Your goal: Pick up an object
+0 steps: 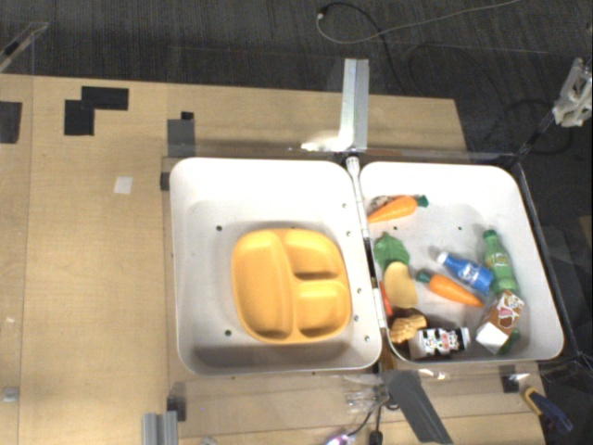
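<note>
The right bin (533,239) holds several small objects. An orange carrot with a green top (393,209) lies at its back left. Below it sit a green vegetable (390,249) and a pale yellow piece (400,286). A blue bottle (465,271) and a second orange carrot (454,290) lie in the middle. A green bottle (498,260) stands along the right side. Near the front wall are a brown patterned carton (506,311), a white block (491,338), a black and white bottle (438,342) and a small tan item (408,324).
The left bin (199,248) holds a yellow divided tray (290,283). A metal post (355,105) rises behind the seam between the bins. A pale grey device with cables (574,95) sits at the far right edge, beyond the bins.
</note>
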